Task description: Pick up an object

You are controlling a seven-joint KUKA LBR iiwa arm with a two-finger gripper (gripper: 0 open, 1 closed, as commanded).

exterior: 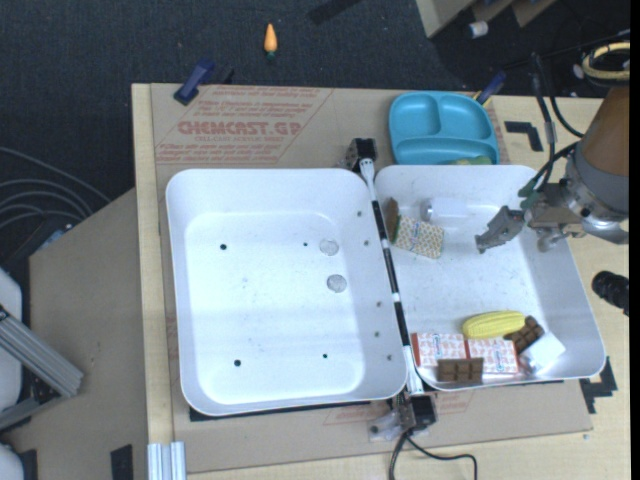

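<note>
My gripper (520,234) hangs over the upper right part of the right bin (578,308), its two grey fingers apart with nothing between them. In that bin a patterned packet (421,237) lies at the upper left, next to a brown piece (391,215) and a clear plastic item (445,211). Near the front lie a yellow corn cob (494,324), two red-and-white packets (440,347), chocolate bars (461,370) and a small white block (546,352). The gripper is to the right of the patterned packet and well above the corn in the view.
The left bin (180,268) sits beside the right one, with two small round marks (336,283) on its floor. A blue divided plate (443,128) stands behind the right bin. The arm and cables enter from the right edge.
</note>
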